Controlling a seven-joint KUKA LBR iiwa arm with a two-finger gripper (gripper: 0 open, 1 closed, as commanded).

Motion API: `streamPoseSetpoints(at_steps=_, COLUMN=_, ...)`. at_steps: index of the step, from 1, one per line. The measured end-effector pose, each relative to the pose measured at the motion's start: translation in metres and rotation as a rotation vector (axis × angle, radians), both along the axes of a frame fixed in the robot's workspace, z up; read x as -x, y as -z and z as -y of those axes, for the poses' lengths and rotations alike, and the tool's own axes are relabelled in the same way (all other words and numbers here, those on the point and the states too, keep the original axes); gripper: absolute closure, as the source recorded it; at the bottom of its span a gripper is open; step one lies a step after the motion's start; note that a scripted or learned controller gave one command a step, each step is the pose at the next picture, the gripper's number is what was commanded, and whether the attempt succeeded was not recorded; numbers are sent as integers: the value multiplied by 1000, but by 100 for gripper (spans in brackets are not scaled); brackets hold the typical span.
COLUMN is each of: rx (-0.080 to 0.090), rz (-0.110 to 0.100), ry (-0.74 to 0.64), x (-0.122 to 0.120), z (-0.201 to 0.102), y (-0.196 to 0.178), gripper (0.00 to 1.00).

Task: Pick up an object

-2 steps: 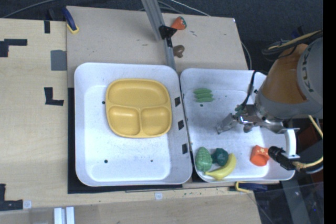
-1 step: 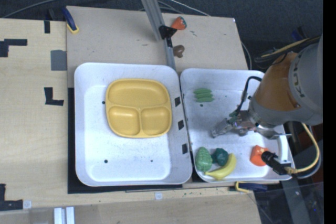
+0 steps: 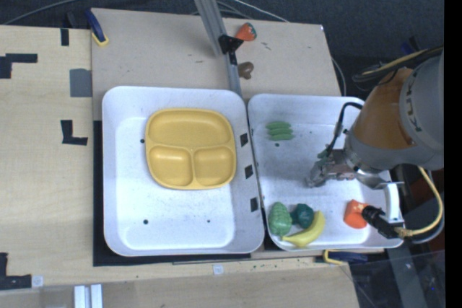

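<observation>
Claw, grip state unclear, hovers mid right bin between green pod and banana.

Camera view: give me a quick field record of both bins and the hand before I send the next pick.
left bin: holds a yellow divided plate, lying flat
right bin: holds five small items
far side of right bin: green ridged piece, lying alone
near left corner of right bin: green leafy piece, dark green round piece and banana, bunched together
near right of right bin: orange piece
hand: low over the right bin's middle, nothing visibly between its fingers
</observation>
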State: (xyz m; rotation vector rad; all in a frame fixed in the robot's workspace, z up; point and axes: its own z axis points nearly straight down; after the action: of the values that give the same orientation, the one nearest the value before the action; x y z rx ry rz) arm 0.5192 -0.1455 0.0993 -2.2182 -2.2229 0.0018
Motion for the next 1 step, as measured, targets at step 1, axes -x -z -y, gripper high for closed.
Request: streamPoseSetpoints(at_steps=1, rx=1, rz=6, ry=0, x=2, z=-2, y=-62, gripper=100)
